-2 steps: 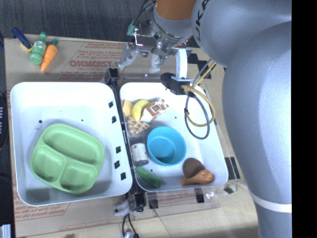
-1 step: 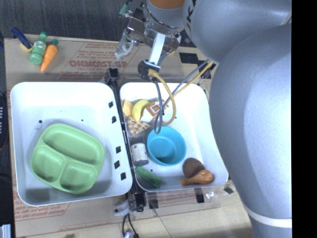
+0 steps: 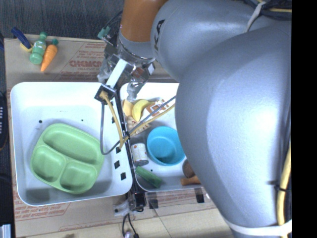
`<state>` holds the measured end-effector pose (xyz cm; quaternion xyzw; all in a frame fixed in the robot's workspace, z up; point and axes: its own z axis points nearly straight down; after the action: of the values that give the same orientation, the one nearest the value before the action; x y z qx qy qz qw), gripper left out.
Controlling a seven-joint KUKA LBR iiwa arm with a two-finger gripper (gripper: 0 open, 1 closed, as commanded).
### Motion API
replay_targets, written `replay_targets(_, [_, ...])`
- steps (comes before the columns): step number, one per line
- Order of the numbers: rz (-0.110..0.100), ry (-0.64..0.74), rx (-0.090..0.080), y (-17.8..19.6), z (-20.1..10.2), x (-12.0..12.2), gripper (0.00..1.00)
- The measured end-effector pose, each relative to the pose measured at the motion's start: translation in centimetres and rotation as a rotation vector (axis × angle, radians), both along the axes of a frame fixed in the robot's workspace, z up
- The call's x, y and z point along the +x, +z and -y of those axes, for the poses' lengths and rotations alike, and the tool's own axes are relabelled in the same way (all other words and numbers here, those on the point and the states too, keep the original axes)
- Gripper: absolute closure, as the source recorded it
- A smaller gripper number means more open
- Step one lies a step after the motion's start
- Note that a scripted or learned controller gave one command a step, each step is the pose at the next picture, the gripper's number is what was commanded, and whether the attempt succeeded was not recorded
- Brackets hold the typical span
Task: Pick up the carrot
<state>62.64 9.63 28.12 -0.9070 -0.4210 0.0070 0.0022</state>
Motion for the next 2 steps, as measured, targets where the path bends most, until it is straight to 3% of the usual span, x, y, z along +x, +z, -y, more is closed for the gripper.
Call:
replay_targets(1, [0.003,-0.257,-0.006,-4.5,-4.2,1.7,0.00])
replay_targets(2, [-0.003,-0.406,-0.009,-15.5,-5.4,-6.2,0.00])
